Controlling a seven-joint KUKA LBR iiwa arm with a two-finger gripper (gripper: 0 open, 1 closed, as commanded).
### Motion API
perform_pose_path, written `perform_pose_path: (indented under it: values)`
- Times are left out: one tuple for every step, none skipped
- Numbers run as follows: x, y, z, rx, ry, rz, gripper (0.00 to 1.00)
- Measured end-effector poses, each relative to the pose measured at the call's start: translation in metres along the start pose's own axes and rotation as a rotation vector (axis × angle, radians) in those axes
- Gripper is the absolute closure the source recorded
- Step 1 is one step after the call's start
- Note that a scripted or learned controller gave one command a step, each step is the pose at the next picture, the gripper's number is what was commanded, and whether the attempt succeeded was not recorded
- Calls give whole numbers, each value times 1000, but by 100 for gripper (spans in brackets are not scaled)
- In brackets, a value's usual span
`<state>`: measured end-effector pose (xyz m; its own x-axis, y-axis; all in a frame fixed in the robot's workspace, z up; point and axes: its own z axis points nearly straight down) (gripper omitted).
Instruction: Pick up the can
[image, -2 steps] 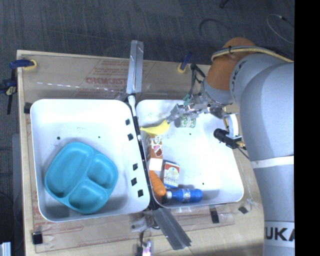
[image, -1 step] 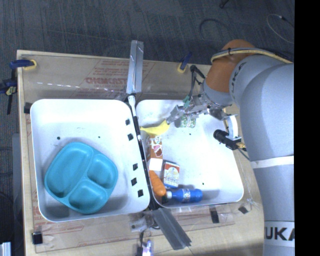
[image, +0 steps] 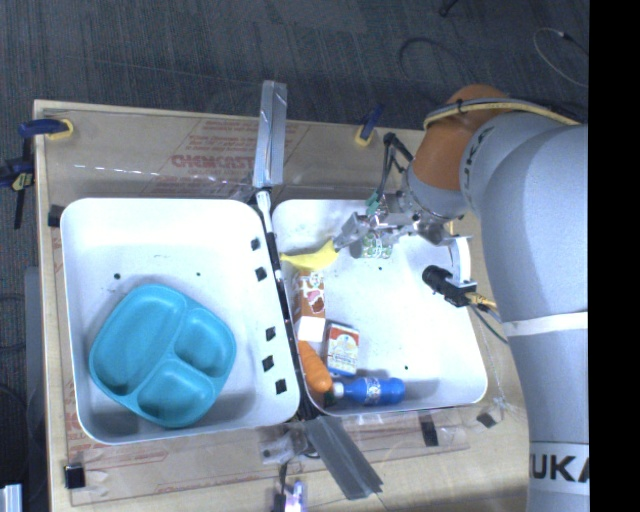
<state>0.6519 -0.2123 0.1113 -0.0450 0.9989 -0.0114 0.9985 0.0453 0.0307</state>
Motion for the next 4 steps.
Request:
perform_pose_path:
  values:
    - [0, 3, 0, -2, -1, 21, 0]
    - [-1, 6, -16, -10, -6, 17, 100]
    - [2, 16, -1, -3, 3, 487, 100]
    - [4, 16, 0, 0, 5, 485, 0]
